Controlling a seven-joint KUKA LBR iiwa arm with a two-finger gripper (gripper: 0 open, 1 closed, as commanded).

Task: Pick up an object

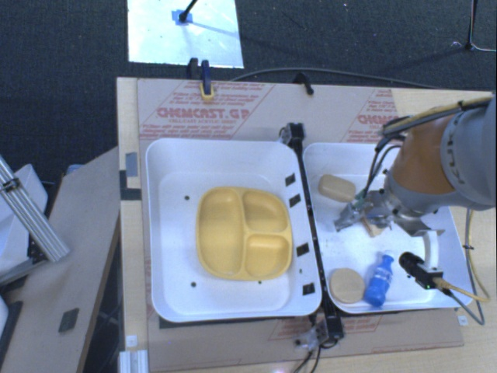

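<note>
The small blue plastic bottle (379, 280) lay low in the right-hand white bin (334, 162), long axis running up-frame, just below and right of the grey gripper (358, 217); whether that gripper was open or held anything, I couldn't tell.

A yellow plate (245, 233) with three compartments is laid flat, face up, in the middle of the left bin (167, 208). Right of the plate, a tan oblong block (337, 187) is set by its far edge. A tan round disc (348, 284) and, just beside it, a blue bottle (379, 280) laid on its side are set by its near edge.
</note>
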